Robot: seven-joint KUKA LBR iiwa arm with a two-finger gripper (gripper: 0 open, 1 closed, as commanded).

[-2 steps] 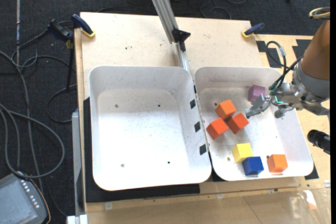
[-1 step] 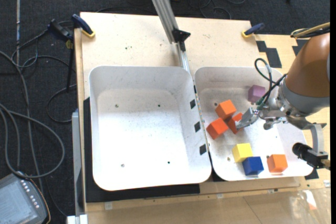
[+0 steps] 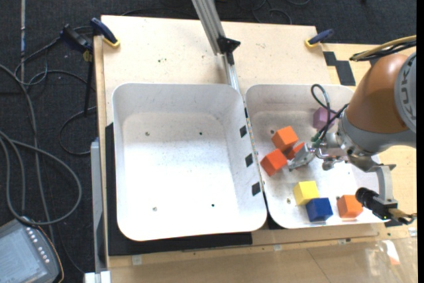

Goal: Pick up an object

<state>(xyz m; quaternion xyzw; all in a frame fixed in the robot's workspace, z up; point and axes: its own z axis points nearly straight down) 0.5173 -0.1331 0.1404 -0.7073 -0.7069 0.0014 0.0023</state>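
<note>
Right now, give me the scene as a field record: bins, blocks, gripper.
left bin: white, shallow, no blocks seen in it
right bin: white, holds all the blocks
orange blocks: three; upper, lower left, near the front rim
yellow block: touching the blue block just in front of it
purple block: partly hidden by the arm
gripper: low in the right bin, beside the two left orange blocks
grasp: cannot tell
</note>
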